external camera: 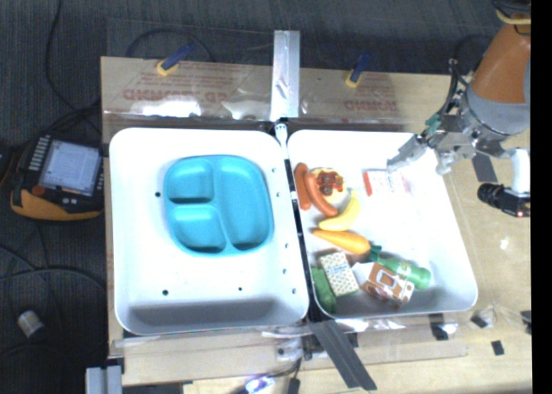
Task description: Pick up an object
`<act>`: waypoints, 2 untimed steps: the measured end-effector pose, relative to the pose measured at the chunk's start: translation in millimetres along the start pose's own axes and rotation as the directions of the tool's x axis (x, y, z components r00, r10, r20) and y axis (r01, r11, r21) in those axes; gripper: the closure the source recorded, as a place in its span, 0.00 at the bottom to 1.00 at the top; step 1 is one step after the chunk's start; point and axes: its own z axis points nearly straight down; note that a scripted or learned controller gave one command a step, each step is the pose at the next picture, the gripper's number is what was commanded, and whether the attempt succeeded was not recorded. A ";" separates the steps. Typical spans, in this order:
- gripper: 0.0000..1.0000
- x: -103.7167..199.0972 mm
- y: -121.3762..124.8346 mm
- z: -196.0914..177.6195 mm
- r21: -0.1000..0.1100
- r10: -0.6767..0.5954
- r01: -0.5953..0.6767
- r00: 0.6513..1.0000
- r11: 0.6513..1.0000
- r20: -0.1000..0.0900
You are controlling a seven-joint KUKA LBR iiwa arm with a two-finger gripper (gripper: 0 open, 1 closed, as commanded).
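While the arm (504,73) hangs over the upper right corner of the right bin (448,237), its gripper (424,155) sits just inside that bin's upper right rim, with nothing between its fingers; whether those fingers are apart or together I cannot tell (they are small and blurred here). Taking the right bin as the landmark, the things to pick lie mostly along its left half: a sausage (304,190) against the left wall, a small pastry with red topping (328,181) just beside it, a banana (345,209) below that, then a carrot (343,240) toward the middle. Near the bin's lower edge lie a green bottle (405,272), a brown carton (385,284) and a patterned packet (338,276). A red-and-white card (386,183) lies flat near the top, closest to the gripper. Left of the right bin, the left bin (138,280) carries a blue divided tray (217,203).
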 end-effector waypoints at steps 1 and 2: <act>0.00 -23.9 -28.2 -50.5 -0.001 0.235 -0.235 0.972 0.972 0.004; 0.00 62.6 -81.0 38.7 0.003 0.346 -0.346 0.938 0.938 0.001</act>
